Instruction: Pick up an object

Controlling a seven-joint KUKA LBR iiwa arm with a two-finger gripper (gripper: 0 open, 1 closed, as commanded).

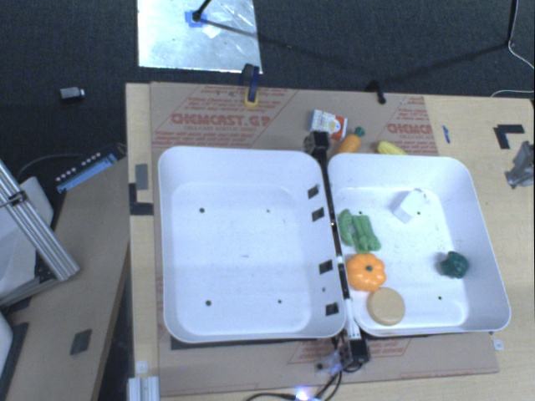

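Note:
The right bin (pixel 481 224) holds several small objects. A white block (pixel 410 205) lies near its back, and a green pod-shaped toy (pixel 358 230) rests by the left wall. An orange pumpkin (pixel 365 271) sits in front of the pod, touching a tan round disc (pixel 386 307) at the front. A dark green lump (pixel 454 264) lies alone on the right side. At the view's right edge, outside the bin, a grey piece of my gripper (pixel 520 165) pokes in, well away from all the objects.
The left bin (pixel 180 224) adjoins the right one along a clipped seam. Behind the bins on the cardboard lie a small white-and-red box (pixel 328 124), an orange carrot (pixel 349 143) and a yellow piece (pixel 389 149). A yellow clamp (pixel 251 86) stands at the board's back edge.

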